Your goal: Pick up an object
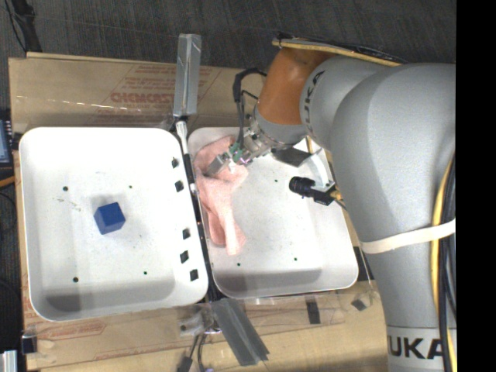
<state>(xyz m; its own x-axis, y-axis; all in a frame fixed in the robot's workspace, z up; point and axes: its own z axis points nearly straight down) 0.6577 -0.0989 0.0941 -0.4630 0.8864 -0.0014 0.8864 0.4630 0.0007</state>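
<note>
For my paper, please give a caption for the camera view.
Arm's tool low over a pink cloth in the right bin; a blue cube sits in the left bin.

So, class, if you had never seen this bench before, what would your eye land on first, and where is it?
The big grey arm with its orange band fills the right side, bending down into the right bin. Its gripper sits at a crumpled pink cloth along that bin's left wall. In the left bin, a small blue cube lies alone near the middle.
</note>
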